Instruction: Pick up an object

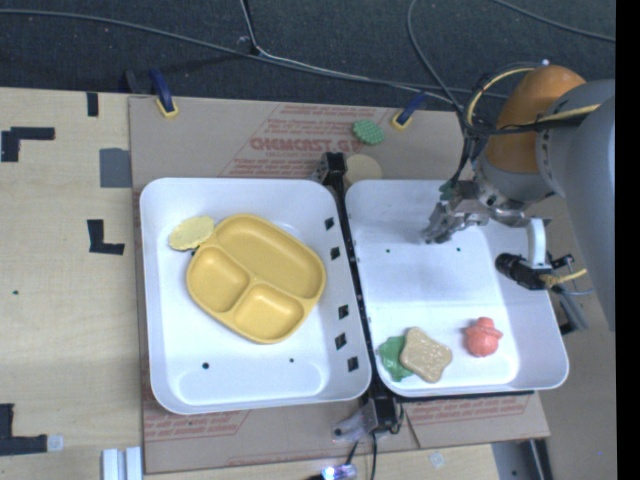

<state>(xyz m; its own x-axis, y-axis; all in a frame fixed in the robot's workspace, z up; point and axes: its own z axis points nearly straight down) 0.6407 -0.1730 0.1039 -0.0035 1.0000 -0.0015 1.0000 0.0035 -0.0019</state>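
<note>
Two shallow white bins sit side by side on a cardboard sheet over the wooden bench: the left bin [160, 298] holds a yellow divided tray [256, 277] with a pale yellow piece [190, 232] touching its upper left corner, and the right bin [520, 363] holds, near its front edge, a toast-shaped piece [427, 355] lying partly over a green piece [391, 356], with a red object [483, 337] just beside them. Near the back of the right bin, well apart from these three things, the gripper [440, 230] hangs low over bare white floor, and nothing lies between it and them. I see nothing between its fingers, but how wide they are apart I cannot tell.
</note>
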